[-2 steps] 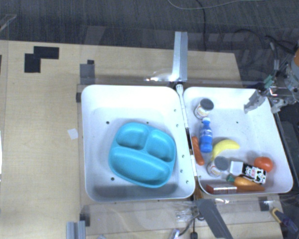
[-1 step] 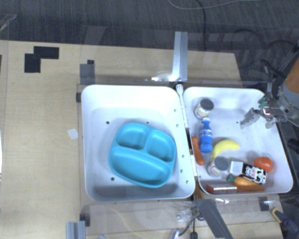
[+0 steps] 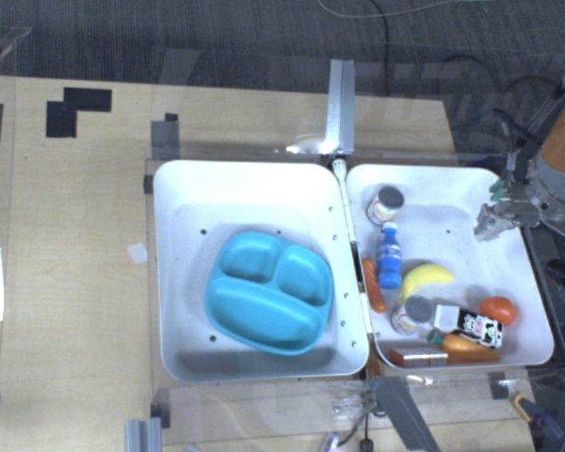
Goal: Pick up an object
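The gripper [image 3: 490, 222] hovers at the right bin's [image 3: 452, 192] far-right edge — whether its jaws are spread I cannot tell — with the banana [image 3: 426, 278] mid-bin, probably light, smooth and curved, best pinched across its middle.

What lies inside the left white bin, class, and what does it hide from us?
Inside the left bin lies one blue divided plate, tilted, with three compartments that hold nothing. The bin floor beneath the plate is covered, so whatever might sit under it cannot be seen.
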Tool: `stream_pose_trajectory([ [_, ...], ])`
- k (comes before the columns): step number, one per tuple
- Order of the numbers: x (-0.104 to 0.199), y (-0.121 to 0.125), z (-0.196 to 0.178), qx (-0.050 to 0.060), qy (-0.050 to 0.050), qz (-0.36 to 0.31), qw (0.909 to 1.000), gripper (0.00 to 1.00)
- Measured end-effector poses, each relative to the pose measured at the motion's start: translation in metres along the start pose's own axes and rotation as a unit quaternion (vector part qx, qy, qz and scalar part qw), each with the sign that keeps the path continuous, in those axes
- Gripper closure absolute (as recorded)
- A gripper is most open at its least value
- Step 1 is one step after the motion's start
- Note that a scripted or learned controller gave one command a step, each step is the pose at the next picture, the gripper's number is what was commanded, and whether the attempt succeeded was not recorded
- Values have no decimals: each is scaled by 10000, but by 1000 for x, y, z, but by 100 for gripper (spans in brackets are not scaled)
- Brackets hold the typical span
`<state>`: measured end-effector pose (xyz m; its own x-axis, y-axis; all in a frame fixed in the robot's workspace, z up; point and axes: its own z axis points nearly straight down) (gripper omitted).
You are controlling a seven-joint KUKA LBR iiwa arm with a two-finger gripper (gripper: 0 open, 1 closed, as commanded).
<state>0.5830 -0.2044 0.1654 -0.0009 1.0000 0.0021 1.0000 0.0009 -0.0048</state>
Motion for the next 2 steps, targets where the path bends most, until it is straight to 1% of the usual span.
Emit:
stream_pose_trajectory([
  [1, 67, 6, -54, -23, -10, -429, 9991, 100],
  [2, 68, 7, -61, -15, -8, -457, 9990, 100],
])
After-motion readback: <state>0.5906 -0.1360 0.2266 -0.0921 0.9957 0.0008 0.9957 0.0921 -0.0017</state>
